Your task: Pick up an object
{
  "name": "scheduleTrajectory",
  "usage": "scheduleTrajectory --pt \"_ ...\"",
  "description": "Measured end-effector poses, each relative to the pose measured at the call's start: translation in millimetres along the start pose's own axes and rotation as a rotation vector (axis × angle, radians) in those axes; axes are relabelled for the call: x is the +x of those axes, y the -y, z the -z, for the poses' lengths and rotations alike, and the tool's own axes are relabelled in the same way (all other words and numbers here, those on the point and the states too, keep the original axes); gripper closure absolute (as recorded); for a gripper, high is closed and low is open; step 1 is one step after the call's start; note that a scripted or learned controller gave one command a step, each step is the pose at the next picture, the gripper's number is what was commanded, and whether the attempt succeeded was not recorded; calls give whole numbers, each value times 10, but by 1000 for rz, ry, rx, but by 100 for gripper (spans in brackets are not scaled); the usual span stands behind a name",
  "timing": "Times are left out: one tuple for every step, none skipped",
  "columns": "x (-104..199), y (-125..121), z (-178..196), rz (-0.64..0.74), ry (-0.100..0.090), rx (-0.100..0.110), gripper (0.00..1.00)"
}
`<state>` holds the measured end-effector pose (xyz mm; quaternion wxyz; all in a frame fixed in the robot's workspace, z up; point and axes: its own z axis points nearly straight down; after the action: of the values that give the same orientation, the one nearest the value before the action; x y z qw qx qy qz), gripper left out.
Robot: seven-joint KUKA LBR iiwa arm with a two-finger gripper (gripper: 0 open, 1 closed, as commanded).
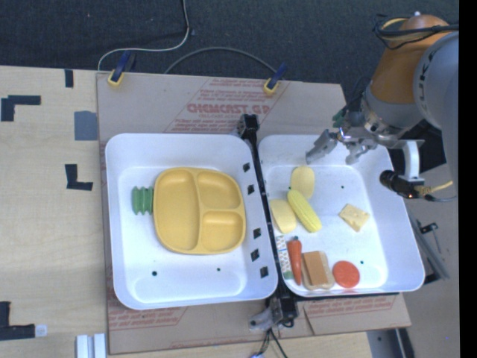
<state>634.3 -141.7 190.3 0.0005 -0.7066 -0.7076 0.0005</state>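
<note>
The right bin [387,222] holds several toy foods: a pale yellow piece [302,180], a corn cob [304,210], a yellow oval piece [282,215], a cheese wedge [354,217], a carrot [295,259], a brown bread slice [316,269] and a red tomato slice [346,274]. My gripper [339,149] hangs over the back edge of the right bin, above and right of the pale yellow piece. Its fingers [320,147] are spread apart with nothing between them.
The left bin [127,200] holds a yellow divided plate [200,209] with a green ridged object [141,200] at its left side. Black clips run along the divider between the bins. The grey and orange arm [410,66] fills the upper right.
</note>
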Motion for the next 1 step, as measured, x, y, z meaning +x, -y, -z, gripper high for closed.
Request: scheduleTrajectory --pt "343 -59 -897 2 -2 8 0"
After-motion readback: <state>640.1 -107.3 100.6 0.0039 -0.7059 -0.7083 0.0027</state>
